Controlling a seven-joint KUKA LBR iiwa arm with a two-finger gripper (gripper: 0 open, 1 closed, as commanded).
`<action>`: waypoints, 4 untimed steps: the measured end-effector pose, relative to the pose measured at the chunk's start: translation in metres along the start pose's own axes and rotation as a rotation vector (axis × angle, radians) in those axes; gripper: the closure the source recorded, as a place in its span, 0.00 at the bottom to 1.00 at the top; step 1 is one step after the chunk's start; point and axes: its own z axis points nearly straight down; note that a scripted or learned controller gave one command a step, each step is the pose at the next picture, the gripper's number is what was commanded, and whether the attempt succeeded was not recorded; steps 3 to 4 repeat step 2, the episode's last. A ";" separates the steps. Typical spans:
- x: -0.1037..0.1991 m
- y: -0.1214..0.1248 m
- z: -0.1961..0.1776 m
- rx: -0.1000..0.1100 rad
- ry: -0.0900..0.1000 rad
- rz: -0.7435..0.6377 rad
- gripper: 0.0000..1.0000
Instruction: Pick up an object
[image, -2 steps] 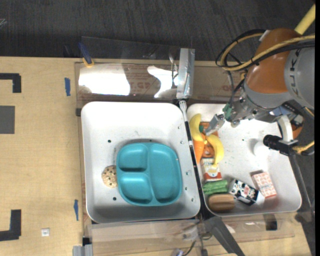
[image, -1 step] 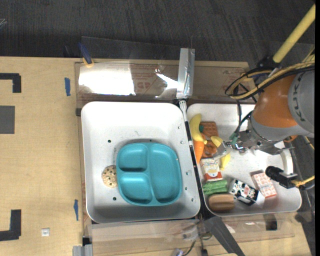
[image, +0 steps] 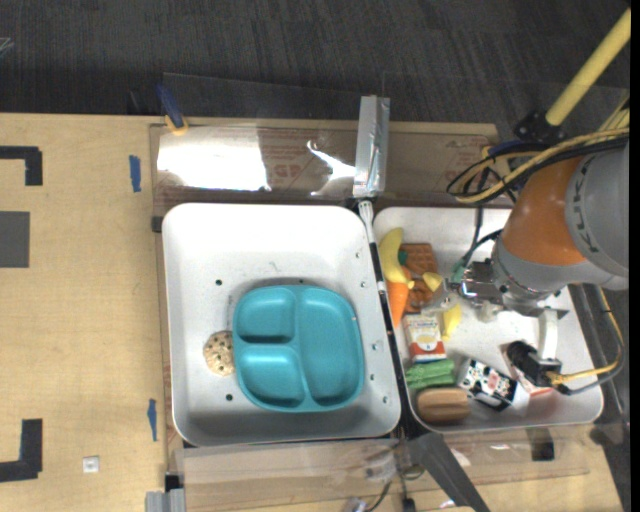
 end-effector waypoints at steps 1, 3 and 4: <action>-0.001 0.002 -0.011 -0.008 -0.002 0.002 1.00; 0.070 0.016 -0.094 0.005 -0.003 0.104 1.00; 0.070 0.016 -0.094 0.005 -0.003 0.104 1.00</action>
